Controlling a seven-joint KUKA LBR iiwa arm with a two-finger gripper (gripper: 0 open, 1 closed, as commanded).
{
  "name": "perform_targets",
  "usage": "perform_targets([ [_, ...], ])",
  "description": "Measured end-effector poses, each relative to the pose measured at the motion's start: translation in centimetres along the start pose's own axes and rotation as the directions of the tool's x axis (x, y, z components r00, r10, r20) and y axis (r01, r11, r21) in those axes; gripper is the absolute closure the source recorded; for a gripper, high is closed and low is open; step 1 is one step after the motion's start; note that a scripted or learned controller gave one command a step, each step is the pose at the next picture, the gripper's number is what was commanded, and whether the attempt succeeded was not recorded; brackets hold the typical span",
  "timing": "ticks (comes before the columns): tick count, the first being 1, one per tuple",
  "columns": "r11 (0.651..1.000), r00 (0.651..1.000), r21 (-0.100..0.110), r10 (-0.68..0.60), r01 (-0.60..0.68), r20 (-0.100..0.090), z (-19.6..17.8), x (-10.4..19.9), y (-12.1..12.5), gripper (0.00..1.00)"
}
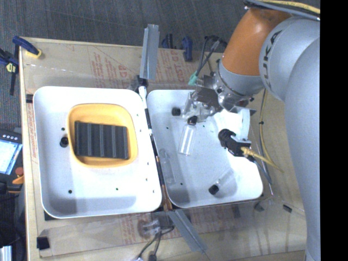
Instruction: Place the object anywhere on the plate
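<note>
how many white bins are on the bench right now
2. One shallow white bin sits on the left, holding a yellow plate; the other shallow white bin sits beside it on the right, under the gripper.

Setting: robotics lab or test workshop.
Bench: raw plywood top (81, 64), stencilled markings, blue clamps (26, 46) at its edge.
Fixtures: two white bins (49, 194), metal brackets (149, 50) between them.
Equipment: industrial arm (283, 48), loose cables (209, 50), handheld screen (8, 155) at left.
Floor: dark carpet (81, 10).

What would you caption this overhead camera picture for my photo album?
Robot arm's gripper hovering over the right bin beside a clear tube, the yellow plate waiting in the left bin.
</note>
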State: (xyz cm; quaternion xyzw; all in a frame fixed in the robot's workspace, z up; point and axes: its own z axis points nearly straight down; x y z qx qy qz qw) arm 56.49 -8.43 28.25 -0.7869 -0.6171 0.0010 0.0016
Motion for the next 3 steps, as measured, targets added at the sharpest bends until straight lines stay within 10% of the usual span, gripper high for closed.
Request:
perform_targets([
  [2,0.894,0.894,0.003,-0.447,0.447,0.000,9.2,12.6,2.3,1.00],
  [3,0.894,0.894,0.003,-0.447,0.447,0.000,9.2,12.6,2.3,0.00],
])
